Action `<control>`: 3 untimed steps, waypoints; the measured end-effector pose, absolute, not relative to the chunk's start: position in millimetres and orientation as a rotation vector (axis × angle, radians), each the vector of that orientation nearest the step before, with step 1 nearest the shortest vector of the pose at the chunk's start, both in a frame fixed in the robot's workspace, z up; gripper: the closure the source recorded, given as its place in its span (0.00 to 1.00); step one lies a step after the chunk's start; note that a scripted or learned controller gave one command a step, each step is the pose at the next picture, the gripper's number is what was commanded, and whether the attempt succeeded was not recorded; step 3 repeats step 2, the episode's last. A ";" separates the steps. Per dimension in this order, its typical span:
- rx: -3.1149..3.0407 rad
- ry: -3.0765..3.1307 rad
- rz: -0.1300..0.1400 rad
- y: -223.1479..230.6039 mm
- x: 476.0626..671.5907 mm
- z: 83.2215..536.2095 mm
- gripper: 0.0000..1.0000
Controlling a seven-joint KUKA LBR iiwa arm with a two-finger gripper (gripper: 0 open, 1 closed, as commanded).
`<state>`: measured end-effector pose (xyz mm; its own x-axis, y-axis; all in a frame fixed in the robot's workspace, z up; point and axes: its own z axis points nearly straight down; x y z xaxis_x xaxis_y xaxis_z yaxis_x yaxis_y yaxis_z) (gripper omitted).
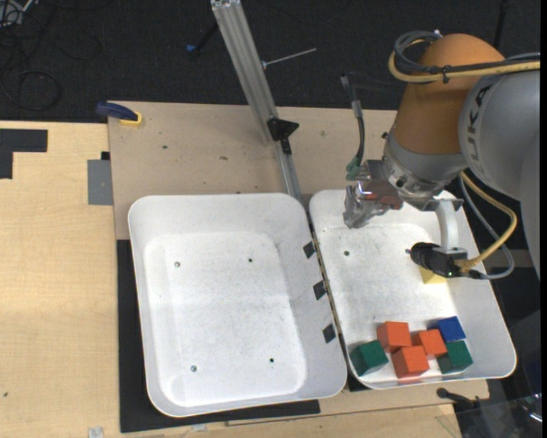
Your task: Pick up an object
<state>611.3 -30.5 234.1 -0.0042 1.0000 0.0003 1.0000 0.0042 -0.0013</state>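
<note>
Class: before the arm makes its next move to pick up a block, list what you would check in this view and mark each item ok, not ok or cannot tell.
1. Blocks available in the right bin: ok, clustered at its near end.
2. Gripper above the blocks: not ok, it hangs over the bin's far end.
3. Nothing held already: cannot tell.
4. One block standing free: not ok, they touch.
5. Yellow piece beside the black fitting, off the path: cannot tell.

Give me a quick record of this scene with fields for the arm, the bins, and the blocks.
arm: gripper over the far end of the right bin
left bin: white, shallow
blocks: orange blocks, green blocks, blue block, clustered at the right bin's near end
other: yellow piece by the right rim
held: nothing visibly gripped
</note>
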 end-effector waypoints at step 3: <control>-2.216 -2.224 0.004 58.7 631.0 235.2 1.00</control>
